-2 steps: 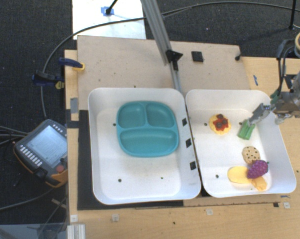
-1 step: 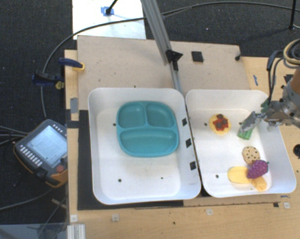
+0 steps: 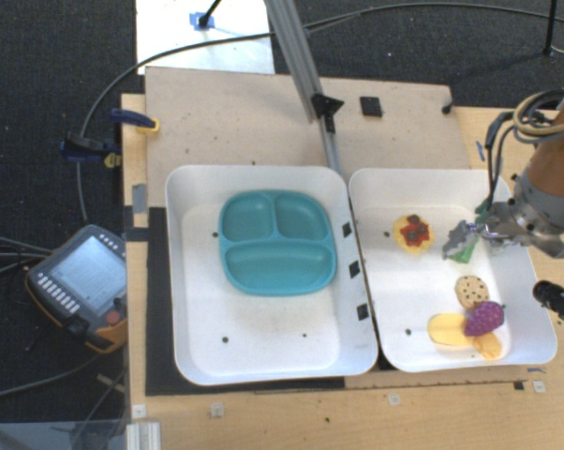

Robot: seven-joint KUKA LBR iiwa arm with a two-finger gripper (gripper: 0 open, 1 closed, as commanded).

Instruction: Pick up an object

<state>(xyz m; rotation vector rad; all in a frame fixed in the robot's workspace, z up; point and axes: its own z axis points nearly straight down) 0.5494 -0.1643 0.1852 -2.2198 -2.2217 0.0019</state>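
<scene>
My gripper (image 3: 464, 242) hangs over the right bin (image 3: 385, 279), near its middle right, with the arm coming in from the right edge. A greenish-grey shape sits at its tip; I cannot make out what it is. A small round yellow toy with a red top (image 3: 413, 233) lies just left of the gripper. Below the gripper lie a speckled cookie (image 3: 470, 291), a purple grape bunch (image 3: 484, 318), a yellow piece (image 3: 448, 330) and a small orange piece (image 3: 490, 346), clustered in the bin's front right corner.
The left bin (image 3: 193, 326) holds a teal divided plate (image 3: 277, 243) in its upper half. A grey pole (image 3: 301, 50) slants down to the bins' shared back edge. A teach pendant (image 3: 81, 284) lies off the bench at left.
</scene>
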